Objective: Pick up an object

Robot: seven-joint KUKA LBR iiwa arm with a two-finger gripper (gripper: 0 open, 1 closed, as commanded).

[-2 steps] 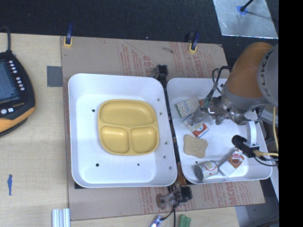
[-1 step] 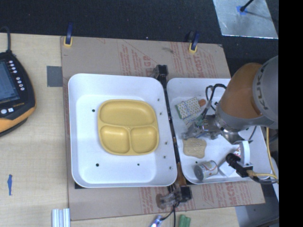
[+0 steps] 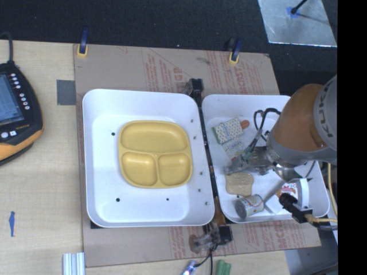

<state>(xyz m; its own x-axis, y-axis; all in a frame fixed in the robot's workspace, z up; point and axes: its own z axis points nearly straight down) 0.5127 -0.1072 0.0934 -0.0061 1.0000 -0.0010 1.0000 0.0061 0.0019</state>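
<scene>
The right bin (image 3: 298,103) holds several small things. A green-and-white patterned packet (image 3: 228,130) lies at its far left, with a small orange piece (image 3: 245,124) beside it. Near the front lie a tan slice-shaped piece (image 3: 239,183) and a grey can (image 3: 248,205) on its side. A black looped item (image 3: 265,118) sits near the far wall. My gripper (image 3: 245,160) is low in this bin, between the packet and the tan piece, and its tips blend with grey clutter there. Nothing can be made out between them.
The left bin (image 3: 97,153) holds a yellow divided plate (image 3: 155,153). The grey and orange arm (image 3: 301,130) covers the right bin's right half. A teach pendant (image 3: 14,113) lies at the bench's left edge. Clamps (image 3: 83,46) hold the cardboard at the back.
</scene>
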